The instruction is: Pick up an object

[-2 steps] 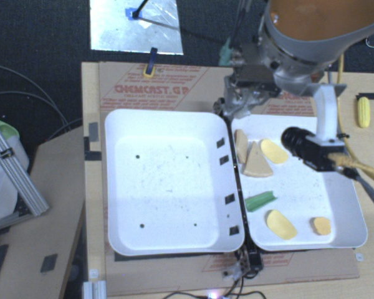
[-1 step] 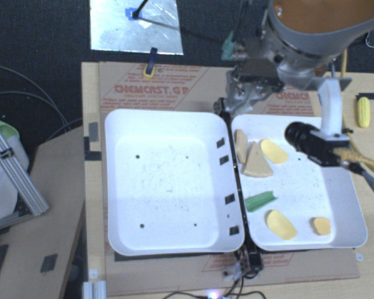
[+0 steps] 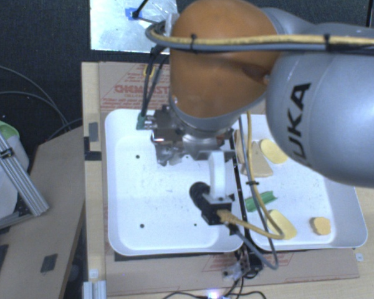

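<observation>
My gripper (image 3: 174, 147) hangs over the upper right part of the left white bin (image 3: 131, 229), below the big orange band of the wrist. Its metal body hides what lies directly under it, and I see nothing held in it. The loose objects lie in the right bin (image 3: 352, 229): a pale yellow piece (image 3: 273, 151) near the top, a cream piece (image 3: 259, 164) beside it, a green piece (image 3: 262, 199) in the middle, a yellow piece (image 3: 282, 224) near the front, and a small orange-yellow piece (image 3: 321, 225) at the front right.
A black cable fitting (image 3: 207, 205) and a yellow hose (image 3: 255, 229) hang from the arm over the divide between the bins. The arm's grey body covers the right bin's far side. A cardboard sheet (image 3: 121, 86) lies under the bins.
</observation>
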Available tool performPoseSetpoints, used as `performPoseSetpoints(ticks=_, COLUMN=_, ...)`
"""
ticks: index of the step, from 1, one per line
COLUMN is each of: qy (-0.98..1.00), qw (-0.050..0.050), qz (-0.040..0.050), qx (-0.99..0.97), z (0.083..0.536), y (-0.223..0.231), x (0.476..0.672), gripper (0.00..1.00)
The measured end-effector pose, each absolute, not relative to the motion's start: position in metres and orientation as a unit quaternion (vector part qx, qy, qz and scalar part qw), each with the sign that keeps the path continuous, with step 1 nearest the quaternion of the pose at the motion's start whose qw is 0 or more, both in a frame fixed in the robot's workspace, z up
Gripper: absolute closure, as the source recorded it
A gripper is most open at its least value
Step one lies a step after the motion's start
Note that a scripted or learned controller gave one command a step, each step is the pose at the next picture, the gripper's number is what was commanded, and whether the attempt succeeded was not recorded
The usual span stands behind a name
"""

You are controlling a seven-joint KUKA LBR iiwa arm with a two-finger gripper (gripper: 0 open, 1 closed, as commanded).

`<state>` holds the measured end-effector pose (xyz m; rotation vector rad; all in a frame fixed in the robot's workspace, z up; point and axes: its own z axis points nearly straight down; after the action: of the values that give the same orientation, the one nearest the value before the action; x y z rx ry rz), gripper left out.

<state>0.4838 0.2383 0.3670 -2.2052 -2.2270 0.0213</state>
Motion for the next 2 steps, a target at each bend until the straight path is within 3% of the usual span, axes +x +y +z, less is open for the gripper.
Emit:
performPoseSetpoints(ticks=1, qy=-0.708, qw=0.000, qz=-0.0022, qx=-0.707, z=0.387, y=0.235, x=0.487, gripper=1.00)
performPoseSetpoints(ticks=2, qy=-0.707, qw=0.000, qz=-0.0034, qx=-0.707, z=0.398, y=0.235, x=0.488, gripper=1.00)
